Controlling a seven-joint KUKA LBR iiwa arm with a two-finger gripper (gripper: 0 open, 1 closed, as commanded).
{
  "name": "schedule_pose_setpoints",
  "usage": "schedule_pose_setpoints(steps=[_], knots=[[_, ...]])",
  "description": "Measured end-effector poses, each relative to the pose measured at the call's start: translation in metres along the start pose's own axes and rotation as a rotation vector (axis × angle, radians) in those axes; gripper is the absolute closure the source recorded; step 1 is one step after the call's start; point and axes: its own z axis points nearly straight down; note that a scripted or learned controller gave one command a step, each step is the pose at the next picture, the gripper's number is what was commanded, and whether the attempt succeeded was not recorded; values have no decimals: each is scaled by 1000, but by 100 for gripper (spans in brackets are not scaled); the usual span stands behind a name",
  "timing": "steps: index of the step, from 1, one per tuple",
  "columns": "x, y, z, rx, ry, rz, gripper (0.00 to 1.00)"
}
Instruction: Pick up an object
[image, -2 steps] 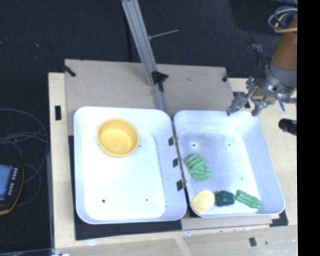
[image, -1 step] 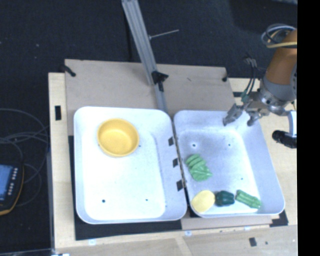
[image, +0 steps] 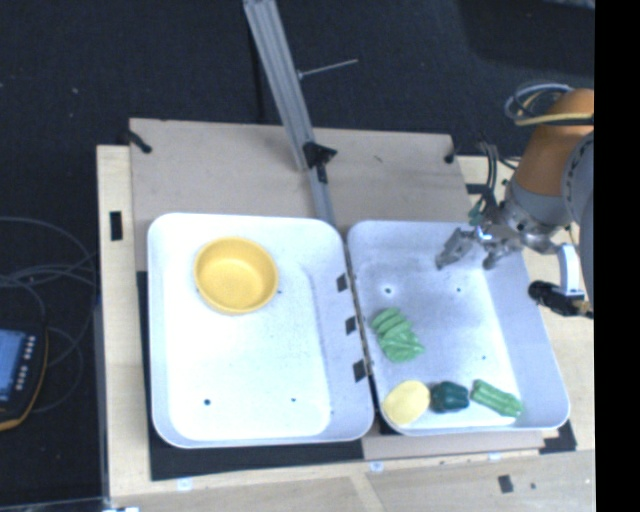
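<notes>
Camera view looks down on a pale wooden table (image: 240, 150) carrying two shallow white bins side by side. The left bin (image: 250, 400) holds a round yellow bowl (image: 236, 274), sitting upright in its far left part with its hollow facing up.

The right bin (image: 455, 320) holds four small things, all in its near half. A light green ridged vegetable, perhaps a pepper (image: 396, 336), lies just right of the seam between the bins; it is lumpy and ribbed, with its long axis running from far left to near right. Along the near wall sit three more. A pale yellow rounded fruit, like a lemon (image: 406, 401), is at the near left corner, blunt and almost round, so no clear heading can be read from it. Touching its right side is a dark green chunky object (image: 449, 397), small and squat; its kind is unclear. Just right of that lies a bright green elongated vegetable (image: 496, 398), slim and bumpy, its long axis going from far left to near right, the right end close to the bin's right wall.

The grey arm with its orange band (image: 552, 150) reaches in from the right, and the gripper (image: 472, 250) hangs over the far right part of the right bin, well apart from all four things. The jaws stand spread, two dark fingers (image: 449, 251) splayed with nothing between them.

A grey metal rail (image: 290, 100) slants down from the far edge to the seam between the bins.
</notes>
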Motion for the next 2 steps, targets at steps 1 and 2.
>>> schedule_pose_setpoints(steps=[1, 2], knots=[[0, 0, 29, -2, -1, -1, 0], [-1, 1, 16, -7, -3, -1, 100]])
